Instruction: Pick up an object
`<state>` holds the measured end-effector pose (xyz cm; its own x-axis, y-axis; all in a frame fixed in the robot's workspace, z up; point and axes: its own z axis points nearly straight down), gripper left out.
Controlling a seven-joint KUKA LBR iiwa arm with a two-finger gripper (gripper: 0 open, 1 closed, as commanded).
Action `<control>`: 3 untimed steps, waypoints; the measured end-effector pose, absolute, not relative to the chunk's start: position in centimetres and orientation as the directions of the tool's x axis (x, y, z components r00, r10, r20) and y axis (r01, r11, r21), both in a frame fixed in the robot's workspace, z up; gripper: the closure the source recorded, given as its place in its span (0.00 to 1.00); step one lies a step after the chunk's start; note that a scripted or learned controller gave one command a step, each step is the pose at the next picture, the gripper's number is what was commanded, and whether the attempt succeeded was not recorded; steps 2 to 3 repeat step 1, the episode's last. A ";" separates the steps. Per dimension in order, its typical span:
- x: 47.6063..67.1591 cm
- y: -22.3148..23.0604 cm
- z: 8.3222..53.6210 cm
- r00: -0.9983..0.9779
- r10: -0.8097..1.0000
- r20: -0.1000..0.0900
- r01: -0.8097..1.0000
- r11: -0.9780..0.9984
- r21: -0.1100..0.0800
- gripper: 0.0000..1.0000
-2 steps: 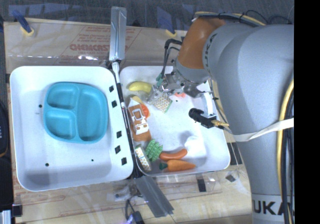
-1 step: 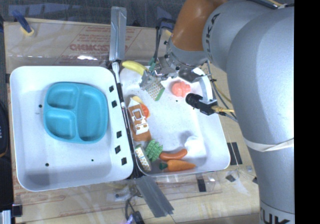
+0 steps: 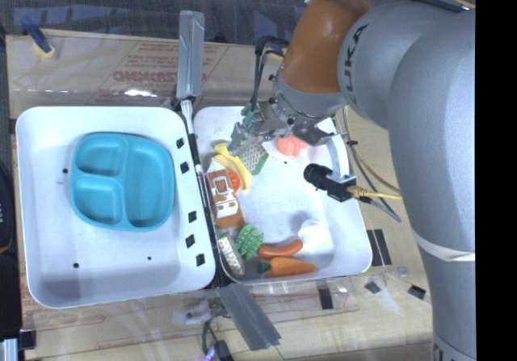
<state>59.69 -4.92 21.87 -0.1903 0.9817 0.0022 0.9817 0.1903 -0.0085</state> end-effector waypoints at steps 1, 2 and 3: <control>59.8 -4.9 22.5 -0.194 0.981 0.004 0.981 0.194 -0.016 1.00; 59.8 -4.9 22.5 -0.194 0.981 0.004 0.981 0.194 -0.016 1.00; 59.8 -4.9 22.5 -0.194 0.981 0.004 0.981 0.194 -0.016 1.00</control>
